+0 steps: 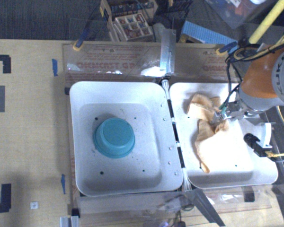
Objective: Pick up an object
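End effector [222, 115] is positioned low over the right bin [262, 176], directly above the bunched upper part of a tan cloth [209, 131]. Its fingertips are lost against the folds, so whether they stand apart, together or clamped on fabric cannot be told. The cloth lies crumpled inside the right bin: one lobe runs up and away from the end effector toward the bin's far corner, and the longer part trails down from beneath it toward the bin's near wall. Well off to the far side of the end effector, in the left bin [80, 96], sits a teal bowl [114, 136], upturned as far as can be judged and apart from every wall. Judgement: the step in hand is the grasp attempt on the cloth, at or close to contact. The next move calls for the fingers to close on a raised fold and not on flat fabric, followed by a straight lift; only cloth rising clear of the bin floor would confirm a hold.
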### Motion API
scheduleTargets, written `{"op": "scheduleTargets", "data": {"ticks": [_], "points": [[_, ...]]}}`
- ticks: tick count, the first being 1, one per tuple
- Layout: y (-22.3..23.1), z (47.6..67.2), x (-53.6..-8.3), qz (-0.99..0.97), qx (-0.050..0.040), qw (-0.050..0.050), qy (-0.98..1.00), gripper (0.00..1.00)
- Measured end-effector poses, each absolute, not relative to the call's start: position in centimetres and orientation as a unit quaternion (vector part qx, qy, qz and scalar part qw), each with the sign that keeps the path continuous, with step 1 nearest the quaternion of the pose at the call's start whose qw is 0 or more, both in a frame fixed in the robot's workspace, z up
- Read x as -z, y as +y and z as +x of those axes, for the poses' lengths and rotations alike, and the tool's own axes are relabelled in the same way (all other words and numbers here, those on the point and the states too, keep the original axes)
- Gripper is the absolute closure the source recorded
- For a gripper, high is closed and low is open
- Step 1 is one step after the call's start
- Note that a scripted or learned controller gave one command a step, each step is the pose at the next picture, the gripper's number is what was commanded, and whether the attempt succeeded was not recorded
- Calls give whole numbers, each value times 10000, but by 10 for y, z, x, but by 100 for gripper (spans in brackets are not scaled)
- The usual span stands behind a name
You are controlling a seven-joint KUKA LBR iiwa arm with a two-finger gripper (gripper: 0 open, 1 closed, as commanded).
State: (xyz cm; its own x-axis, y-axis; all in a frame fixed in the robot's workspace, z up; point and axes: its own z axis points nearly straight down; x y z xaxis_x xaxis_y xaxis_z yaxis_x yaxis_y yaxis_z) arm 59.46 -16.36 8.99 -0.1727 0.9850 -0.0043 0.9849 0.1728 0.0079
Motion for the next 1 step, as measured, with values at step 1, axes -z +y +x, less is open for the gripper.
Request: {"op": "scheduleTargets", "data": {"ticks": [1], "points": [[-150, 604, -178, 5391, -6, 26, 8422, 100]]}}
